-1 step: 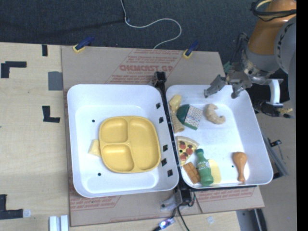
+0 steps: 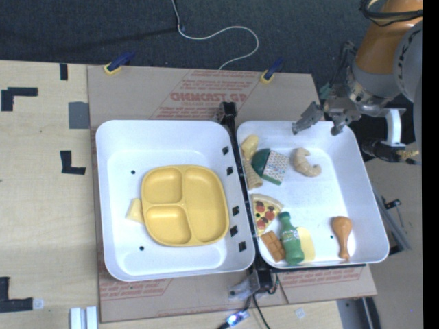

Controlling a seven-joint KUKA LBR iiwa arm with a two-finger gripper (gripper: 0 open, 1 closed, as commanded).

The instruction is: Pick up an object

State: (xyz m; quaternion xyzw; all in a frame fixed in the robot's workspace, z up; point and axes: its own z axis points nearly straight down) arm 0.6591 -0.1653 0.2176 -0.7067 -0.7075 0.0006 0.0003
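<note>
- Two white bins are seen side by side on a cardboard sheet [image 2: 206, 94] laid over the desk [image 2: 41, 136]: the left bin [image 2: 116, 142] and the right bin [image 2: 357, 177]
- The tool [image 2: 320, 124] is held over the far edge of the right bin, its two fingers spread apart with nothing between them
- One yellow divided plate [image 2: 185, 205] is found in the left bin, with one pale yellow wedge [image 2: 134, 211] tucked partly under its left side
- Seven toy foods are counted in the right bin
- Nearest the tool, one tan croissant [image 2: 306, 163] is seen, apart from the fingers
- Left of it, one green-and-white packet [image 2: 269, 166] is seen, touching one pale yellow piece [image 2: 251, 162] along the left wall
- One pizza slice [image 2: 265, 211] is placed nearer, by the left wall
- At the near left corner, one green bottle [image 2: 290, 238] is crowded between one brown bread stick [image 2: 271, 245] and one yellow slice [image 2: 306, 244]
- One drumstick [image 2: 342, 235] is set alone at the near right
- One white cable [image 2: 219, 33] is looped on the dark floor beyond the desk
</note>
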